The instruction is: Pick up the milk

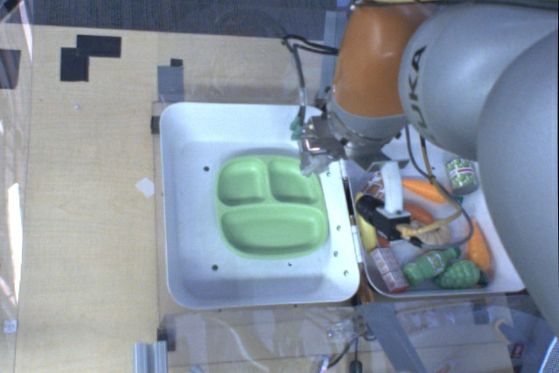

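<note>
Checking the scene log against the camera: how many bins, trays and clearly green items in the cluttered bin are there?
White bins: 2, left bin and right bin
Green divided trays: 1, tray in the left bin
Green items in the right bin: 2, green bottle-like piece and bumpy green piece
Total: 5

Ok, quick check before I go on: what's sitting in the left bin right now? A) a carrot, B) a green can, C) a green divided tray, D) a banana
C: the left bin holds a green divided tray lying flat with its three compartments facing up, while the mixed food items are piled in the right bin under the arm.
</note>
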`<state>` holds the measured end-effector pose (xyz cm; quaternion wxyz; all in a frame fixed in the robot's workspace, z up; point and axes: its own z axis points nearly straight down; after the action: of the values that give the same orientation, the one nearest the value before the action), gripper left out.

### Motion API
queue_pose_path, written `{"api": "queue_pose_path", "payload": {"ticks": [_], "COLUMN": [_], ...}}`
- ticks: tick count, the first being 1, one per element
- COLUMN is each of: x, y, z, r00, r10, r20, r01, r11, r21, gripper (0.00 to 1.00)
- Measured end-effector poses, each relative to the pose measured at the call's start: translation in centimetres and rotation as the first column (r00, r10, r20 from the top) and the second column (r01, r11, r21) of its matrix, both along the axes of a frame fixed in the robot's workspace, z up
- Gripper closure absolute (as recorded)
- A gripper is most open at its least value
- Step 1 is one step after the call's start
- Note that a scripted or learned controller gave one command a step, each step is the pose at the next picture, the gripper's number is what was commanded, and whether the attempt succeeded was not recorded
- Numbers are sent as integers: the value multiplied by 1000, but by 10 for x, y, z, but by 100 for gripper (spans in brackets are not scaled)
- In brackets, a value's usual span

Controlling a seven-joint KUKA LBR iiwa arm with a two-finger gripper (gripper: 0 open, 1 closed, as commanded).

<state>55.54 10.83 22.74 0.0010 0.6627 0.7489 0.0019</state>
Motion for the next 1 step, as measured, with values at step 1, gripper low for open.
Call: {"api": "queue_pose_path", "payload": {"ticks": [1], "x": [-65], "y": [57], "z": [-35], "r00": [981], "r10": [-192], "r20": [-4], "r01": [192], "r11": [981], "r21": [0], "gripper": [100]}}
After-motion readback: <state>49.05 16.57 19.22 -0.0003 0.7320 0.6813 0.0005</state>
